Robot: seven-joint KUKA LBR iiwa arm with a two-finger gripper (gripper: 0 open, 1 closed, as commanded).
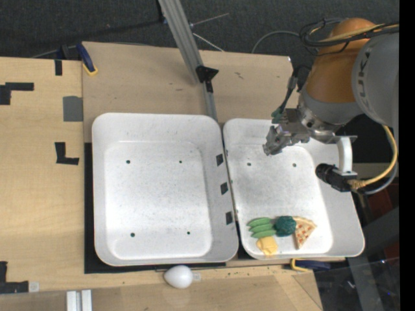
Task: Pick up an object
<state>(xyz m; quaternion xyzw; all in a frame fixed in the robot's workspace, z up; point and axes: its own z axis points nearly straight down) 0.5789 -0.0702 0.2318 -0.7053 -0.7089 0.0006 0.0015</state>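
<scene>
nearest the camera: a white egg-shaped thing (pixel 178 276) sits on the bench just outside the left bin's front edge, not in either bin.

next back, front corner of the right bin (pixel 337 203): a tight cluster of small toys. green pod-like piece (pixel 261 225) on the left with its long axis running across the view, a yellow piece (pixel 266 245) just in front of it, a dark teal lump (pixel 284 225) in the middle, and a pizza slice toy (pixel 303 230) on the right, its tip pointing toward the front rim. they look to be touching or nearly so; can't tell which ones actually make contact.

left bin (pixel 155 186) holds none of the toys.

farther back: the gripper (pixel 277 141) hangs over the rear part of the right bin, near its back-left area. nothing visible between its tips. can't tell from this angle how wide it's set.

key relation: the cluster lies toward the camera from the gripper, most of the bin's depth away and a touch to the view's right. so the coming move is, by my read, a travel toward the front rim, then a descent. the teal lump is the most central target; the pod's long axis would want the tips closing across it. crowding near the rim is the risk: a tip could land on a neighbour or the bin wall.
</scene>
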